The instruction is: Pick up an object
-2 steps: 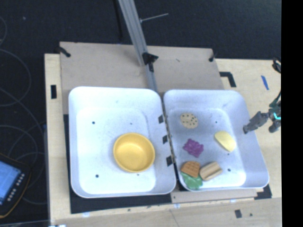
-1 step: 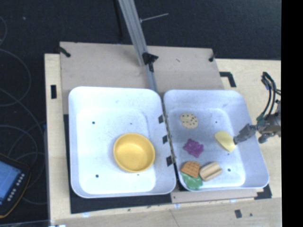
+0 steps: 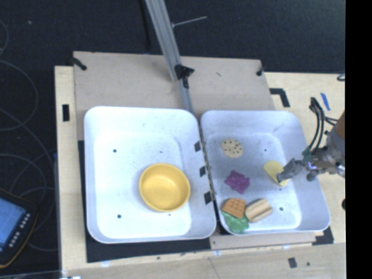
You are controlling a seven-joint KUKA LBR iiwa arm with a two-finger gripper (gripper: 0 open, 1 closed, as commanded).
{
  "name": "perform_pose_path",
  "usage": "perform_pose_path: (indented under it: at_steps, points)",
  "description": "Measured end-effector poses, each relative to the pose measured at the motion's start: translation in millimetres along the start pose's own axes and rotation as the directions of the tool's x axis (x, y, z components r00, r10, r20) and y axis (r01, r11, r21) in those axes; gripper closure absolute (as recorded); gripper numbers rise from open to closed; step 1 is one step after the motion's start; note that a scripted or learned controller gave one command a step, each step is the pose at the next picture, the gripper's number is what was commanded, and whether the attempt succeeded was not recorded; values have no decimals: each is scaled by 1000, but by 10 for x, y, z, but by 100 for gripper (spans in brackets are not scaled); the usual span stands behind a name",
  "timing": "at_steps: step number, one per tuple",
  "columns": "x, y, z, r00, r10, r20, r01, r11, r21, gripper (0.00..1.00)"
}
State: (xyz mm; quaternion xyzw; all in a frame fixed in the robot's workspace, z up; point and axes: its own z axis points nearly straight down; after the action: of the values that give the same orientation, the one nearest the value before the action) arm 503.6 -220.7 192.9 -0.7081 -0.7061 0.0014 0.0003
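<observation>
Tool [image 3: 283,176] partly covers what looks like a yellow piece [image 3: 272,169] (outline blurred).

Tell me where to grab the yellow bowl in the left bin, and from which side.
Grip the yellow bowl by its rim, coming straight down from above. It sits upright and open, so the thin raised wall probably gives the claw one finger inside and one outside. The rim nearest the right bin is closest to the arm.

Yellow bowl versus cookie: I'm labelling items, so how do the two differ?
The yellow bowl lies in the left bin; the cookie lies in the right bin. The bowl is far larger. The bowl is hollow and plain yellow; the cookie is flat, tan with dark specks. Both look round.
</observation>
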Motion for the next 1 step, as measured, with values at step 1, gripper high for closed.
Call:
perform_pose_path:
  at_steps: [1]
  points:
    - [16, -42, 624, 1000, -2, -1, 2, 1000, 2, 0]
